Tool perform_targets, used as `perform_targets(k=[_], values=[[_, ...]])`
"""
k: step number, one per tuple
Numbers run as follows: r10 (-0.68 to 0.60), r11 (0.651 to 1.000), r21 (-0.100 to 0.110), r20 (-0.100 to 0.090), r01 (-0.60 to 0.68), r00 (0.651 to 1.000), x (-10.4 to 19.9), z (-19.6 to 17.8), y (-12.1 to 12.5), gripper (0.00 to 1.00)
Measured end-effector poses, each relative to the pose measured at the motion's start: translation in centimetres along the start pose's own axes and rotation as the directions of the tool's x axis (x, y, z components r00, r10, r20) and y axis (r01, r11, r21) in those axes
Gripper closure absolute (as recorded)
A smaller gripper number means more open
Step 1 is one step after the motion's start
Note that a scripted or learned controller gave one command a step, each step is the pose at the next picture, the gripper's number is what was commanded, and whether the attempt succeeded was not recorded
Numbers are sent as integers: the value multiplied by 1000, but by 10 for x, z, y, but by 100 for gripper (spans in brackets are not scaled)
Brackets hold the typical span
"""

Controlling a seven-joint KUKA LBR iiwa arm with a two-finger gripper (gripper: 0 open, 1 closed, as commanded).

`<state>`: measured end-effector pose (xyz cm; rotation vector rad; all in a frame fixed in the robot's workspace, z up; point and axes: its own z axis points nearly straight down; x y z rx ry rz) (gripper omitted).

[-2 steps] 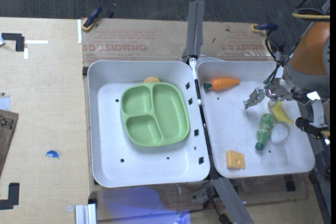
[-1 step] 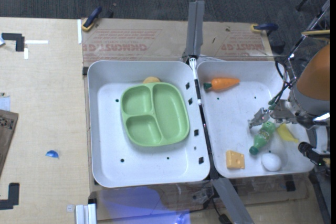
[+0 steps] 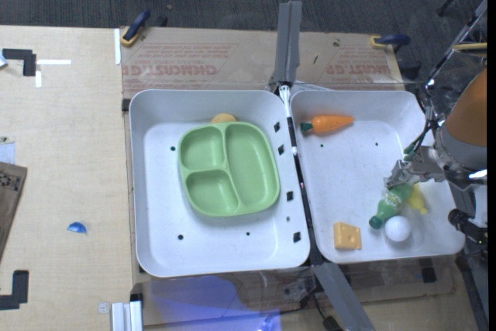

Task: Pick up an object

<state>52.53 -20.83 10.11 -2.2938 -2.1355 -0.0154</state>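
Starting at the left of the frame, you are looking at the left bin (image 3: pixel 147 190), where a green divided plate (image 3: pixel 229 167) is lying near the middle, with a small yellow object (image 3: pixel 223 118) peeking out just past its upper edge. Moving right across the divider, the right bin (image 3: pixel 349 174) is holding an orange carrot (image 3: pixel 328 123) near its upper left corner. Lower down, a yellow cheese wedge (image 3: pixel 347 236) is sitting near the bin's bottom edge. Beside it to the right, a white ball (image 3: pixel 397 229) is resting against a green bottle (image 3: pixel 387 209), with a yellow piece (image 3: pixel 418 200) just beyond. Your gripper (image 3: pixel 404 174) is hovering directly above the bottle's upper end at the far right; whether the claw is released or clenched, you cannot tell from here.
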Motion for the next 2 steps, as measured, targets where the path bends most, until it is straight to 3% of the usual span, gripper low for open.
perform_targets(k=[1, 2], values=[[50, 999, 2, 13, -50, 999, 69, -100, 40, 100], [43, 999, 3, 13, -43, 999, 150, -108, 81, 100]])
